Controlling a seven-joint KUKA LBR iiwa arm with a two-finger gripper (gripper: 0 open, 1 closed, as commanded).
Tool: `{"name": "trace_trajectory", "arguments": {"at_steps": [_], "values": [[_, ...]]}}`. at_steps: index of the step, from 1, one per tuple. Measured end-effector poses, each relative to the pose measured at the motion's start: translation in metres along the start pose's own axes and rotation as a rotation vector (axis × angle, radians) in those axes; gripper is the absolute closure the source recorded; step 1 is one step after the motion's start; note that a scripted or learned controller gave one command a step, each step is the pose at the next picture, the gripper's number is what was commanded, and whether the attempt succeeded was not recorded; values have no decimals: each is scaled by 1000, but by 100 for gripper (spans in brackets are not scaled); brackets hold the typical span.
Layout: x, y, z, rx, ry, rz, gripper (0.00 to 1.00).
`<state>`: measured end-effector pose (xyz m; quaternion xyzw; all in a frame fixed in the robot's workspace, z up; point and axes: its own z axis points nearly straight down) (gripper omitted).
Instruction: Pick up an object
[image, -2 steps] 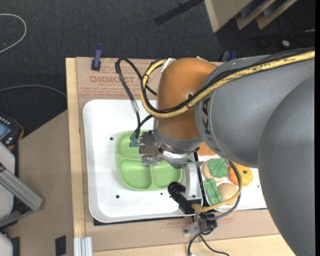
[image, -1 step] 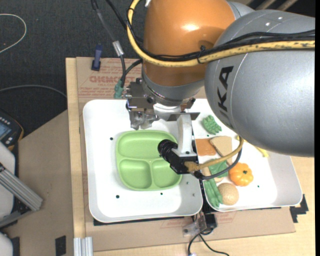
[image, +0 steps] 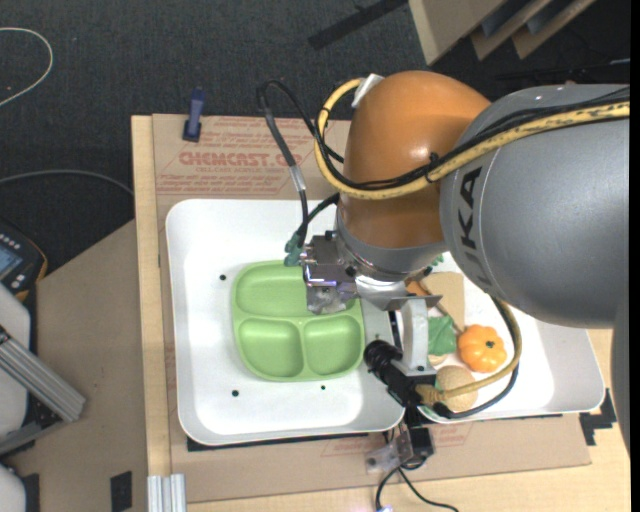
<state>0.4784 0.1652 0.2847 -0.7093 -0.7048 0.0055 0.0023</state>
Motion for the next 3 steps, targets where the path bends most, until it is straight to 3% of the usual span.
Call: {"name": "trace_trajectory", "arguments": {"at_steps": [1,2,3], "values": [[4,0,-158,-29,12,-9,100],[-31,-1,-79,-3,1,-1,100],[-28,0,-94,-13,4,-7,100]]}}
